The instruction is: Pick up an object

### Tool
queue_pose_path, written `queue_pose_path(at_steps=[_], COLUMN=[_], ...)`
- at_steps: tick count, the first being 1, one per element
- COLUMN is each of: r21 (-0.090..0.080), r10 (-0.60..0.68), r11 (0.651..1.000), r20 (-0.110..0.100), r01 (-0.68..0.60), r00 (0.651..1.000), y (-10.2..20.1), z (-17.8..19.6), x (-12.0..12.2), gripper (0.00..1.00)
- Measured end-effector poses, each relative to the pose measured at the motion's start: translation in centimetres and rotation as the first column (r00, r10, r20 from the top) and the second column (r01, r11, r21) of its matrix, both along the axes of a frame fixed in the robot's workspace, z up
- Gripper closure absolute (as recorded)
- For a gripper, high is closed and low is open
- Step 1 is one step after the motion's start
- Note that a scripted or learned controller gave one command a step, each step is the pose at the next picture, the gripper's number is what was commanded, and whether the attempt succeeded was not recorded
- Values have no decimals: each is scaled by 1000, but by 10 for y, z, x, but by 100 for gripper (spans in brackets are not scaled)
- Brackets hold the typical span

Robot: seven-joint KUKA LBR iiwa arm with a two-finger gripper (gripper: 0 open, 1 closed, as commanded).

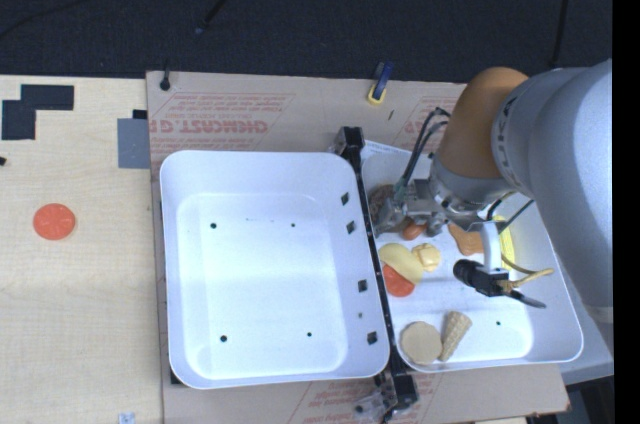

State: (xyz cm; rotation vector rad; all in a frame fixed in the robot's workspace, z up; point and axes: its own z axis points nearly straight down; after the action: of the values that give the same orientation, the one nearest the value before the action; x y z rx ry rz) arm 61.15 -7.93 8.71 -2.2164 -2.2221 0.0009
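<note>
Grey arm (565,172), orange band (482,117) above the wrist: entered from the right of the frame, reached down over the upper part of the right bin (520,337).

Gripper (410,215): low in the right bin's upper left, close to the divide between the two bins. Whether it was spread or closed could not be told, and nothing was seen pinched in it.

Right bin, contents, all in its left and middle portion:
- small orange-brown piece (412,232), directly below the gripper; contact could not be told
- pale yellow toy fruit (402,260), just below that, with a smaller yellow lump (428,257) touching its right end
- red disc (399,285), partly tucked under the yellow fruit's lower edge
- orange piece (464,238), right of the gripper, partly hidden by the robot
- round tan biscuit (420,342), at the bin's lower left corner
- wafer cone (455,332), lying beside the biscuit on its right, tip pointing down

Left bin (260,282): white, shallow, bare floor with a few small dark dots.

Cardboard sheet (250,117), red printing: lay under both bins. Blue and yellow clamp (379,84) sat at its upper edge.

Wooden bench (70,312), left of frame: bore an orange disc (54,221), well apart from the bins
</note>
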Motion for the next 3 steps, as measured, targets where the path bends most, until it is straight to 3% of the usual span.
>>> queue_pose_path(at_steps=[1,2,3], r21=[-4,0,1], r10=[-1,0,4], r11=[1000,1000,1000], r20=[12,-5,2], r01=[1,0,-4], r00=[1000,1000,1000], y=[77,108,174], z=[108,100,152], x=[29,-36,-65], gripper=[0,0,0])
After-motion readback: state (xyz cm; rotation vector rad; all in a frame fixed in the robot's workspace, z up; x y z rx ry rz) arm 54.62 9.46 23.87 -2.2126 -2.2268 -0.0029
